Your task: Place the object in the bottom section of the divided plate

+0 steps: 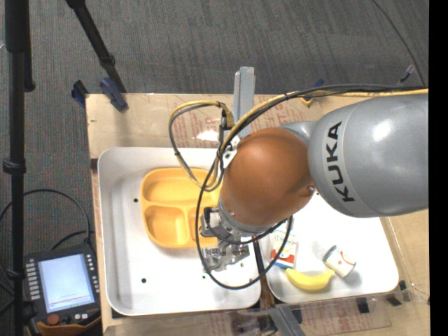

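Camera view: end effector (222, 254) over left bin (119, 285), grip state not discernible. Yellow divided plate (164, 212) just to its left; banana (309, 280) well right.

glossy yellow plastic divided plate (162, 212), smooth white bins (119, 257)

Wooden bench (140, 117), two white bins (122, 257)
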Controlling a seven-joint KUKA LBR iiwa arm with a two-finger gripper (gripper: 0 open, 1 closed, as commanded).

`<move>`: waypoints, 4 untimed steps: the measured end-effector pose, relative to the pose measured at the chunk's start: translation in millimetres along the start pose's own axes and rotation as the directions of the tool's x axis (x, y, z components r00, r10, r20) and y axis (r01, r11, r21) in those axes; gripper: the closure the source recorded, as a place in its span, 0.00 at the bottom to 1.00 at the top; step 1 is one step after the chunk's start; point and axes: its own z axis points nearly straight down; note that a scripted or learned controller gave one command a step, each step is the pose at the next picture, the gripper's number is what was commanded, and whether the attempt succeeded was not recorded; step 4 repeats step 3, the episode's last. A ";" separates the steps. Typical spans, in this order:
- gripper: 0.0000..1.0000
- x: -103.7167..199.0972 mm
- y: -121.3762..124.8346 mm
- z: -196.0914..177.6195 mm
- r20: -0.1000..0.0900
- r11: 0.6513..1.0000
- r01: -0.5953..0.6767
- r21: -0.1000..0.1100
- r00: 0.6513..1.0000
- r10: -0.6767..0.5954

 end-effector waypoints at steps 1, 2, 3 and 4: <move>1.00 31.7 -61.0 -36.7 0.002 0.975 -0.221 0.002 0.975 0.221; 1.00 -34.6 -95.9 -72.2 0.004 0.981 -0.192 0.003 0.981 0.192; 1.00 -17.9 -149.5 -83.4 0.005 0.994 0.110 0.004 0.994 -0.110; 1.00 -17.9 -149.5 -83.4 0.005 0.994 0.110 0.004 0.994 -0.110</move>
